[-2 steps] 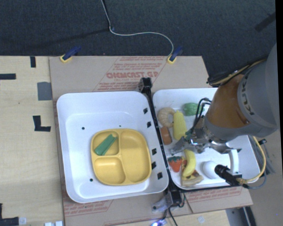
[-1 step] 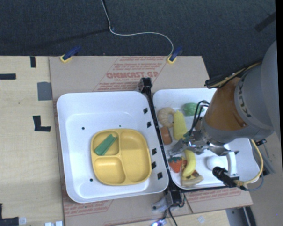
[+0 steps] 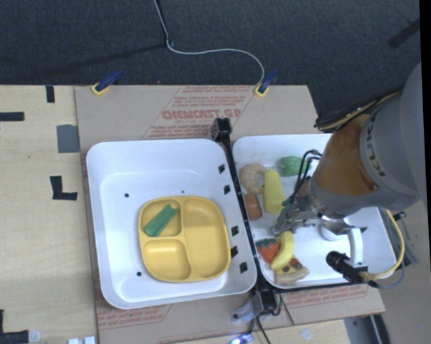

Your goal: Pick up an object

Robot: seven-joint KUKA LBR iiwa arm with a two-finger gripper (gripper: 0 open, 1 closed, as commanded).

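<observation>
Several toy foods crowd the right bin just beside our gripper, which seems to hang above a yellow banana mid-approach, so next we must descend squarely onto it; its grip we cannot tell

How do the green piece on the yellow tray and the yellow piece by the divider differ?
The green piece is flat, dark green and lies slanted in a compartment of the yellow tray in the left bin. The yellow piece is rounder, lies more upright in view, loose in the right bin. Both are elongated.
</observation>
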